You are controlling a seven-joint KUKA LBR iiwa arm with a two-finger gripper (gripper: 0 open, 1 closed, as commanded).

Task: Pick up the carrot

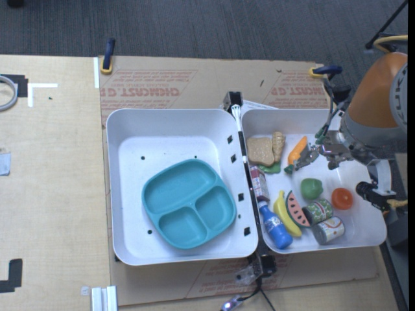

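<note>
The carrot [297, 150] is a small orange piece lying at a slant in the right bin [363, 238], near its back left part, with its upper end pointing to the far right. My gripper [310, 155] hangs low over the bin just right of the carrot, close to its lower end or touching it. The grey arm with its orange band [379, 96] reaches in from the right above it. The carrot rests on the bin floor and is not lifted.
Crowding the right bin are a bread slice [261, 151], a cracker [278, 144], a banana [285, 216], a watermelon slice [295, 209], a green fruit [311, 188], a tomato [342, 198], two cans [322, 219] and bottles [275, 229]. The left bin holds a teal divided plate [188, 203].
</note>
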